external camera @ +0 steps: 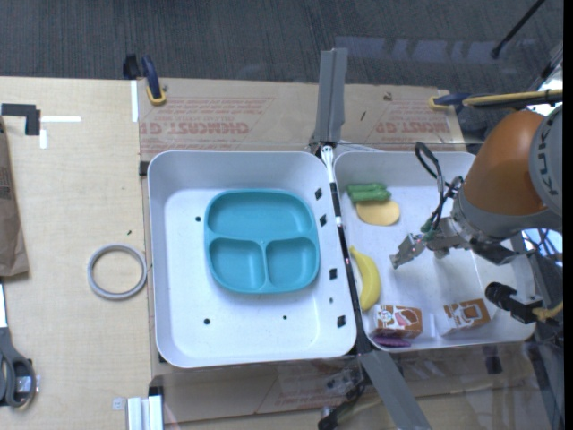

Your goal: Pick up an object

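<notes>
Reaching in from the right over the right bin (501, 334), grey arm (510, 164) with its orange band bent leftward and downward. Gripper (405, 251) hanging above bare white bin floor, fingers spread apart with nothing between them, tips pointing toward the bin's left side.

In the right bin: a banana (365, 278) lying along the left wall; a green item (368, 192) near the back, touching a flat yellow piece (379, 213) just in front of it; a small brown-and-white packet (397, 318) at the front with something purple (390, 338) beneath it; another brown packet (467, 313) near the front right corner. All apart from the gripper.

In the left bin (170, 267): a teal divided plate (262, 241) with three compartments, centred.

Pale wooden worktop (63, 231) to the left, bearing a grey ring (117, 270); brown cardboard (233, 116) behind the bins; dark carpeted floor (269, 16) beyond.
</notes>
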You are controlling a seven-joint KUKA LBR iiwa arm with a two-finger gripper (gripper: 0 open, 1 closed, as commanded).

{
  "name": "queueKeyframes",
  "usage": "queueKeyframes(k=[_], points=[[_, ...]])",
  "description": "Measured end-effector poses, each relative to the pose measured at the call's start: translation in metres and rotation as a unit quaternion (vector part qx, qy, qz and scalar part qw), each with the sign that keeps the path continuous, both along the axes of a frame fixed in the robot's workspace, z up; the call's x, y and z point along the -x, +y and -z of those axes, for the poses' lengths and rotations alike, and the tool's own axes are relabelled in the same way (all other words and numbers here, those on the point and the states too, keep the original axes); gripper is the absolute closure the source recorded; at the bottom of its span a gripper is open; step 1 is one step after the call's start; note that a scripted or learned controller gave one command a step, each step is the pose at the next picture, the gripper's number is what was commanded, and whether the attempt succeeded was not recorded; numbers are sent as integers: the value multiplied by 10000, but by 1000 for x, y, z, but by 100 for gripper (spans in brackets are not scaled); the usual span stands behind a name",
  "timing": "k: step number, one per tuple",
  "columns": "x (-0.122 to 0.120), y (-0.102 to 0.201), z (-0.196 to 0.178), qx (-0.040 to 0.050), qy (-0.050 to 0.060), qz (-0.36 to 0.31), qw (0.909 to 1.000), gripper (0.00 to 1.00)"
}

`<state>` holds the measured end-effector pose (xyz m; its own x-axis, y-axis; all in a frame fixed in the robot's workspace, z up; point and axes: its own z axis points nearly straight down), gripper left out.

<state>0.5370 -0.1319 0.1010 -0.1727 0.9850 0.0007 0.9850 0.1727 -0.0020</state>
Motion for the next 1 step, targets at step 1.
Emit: queueKeyframes(k=[1], points=[[20,-48,11,-9,6,-1077,9942,0]])
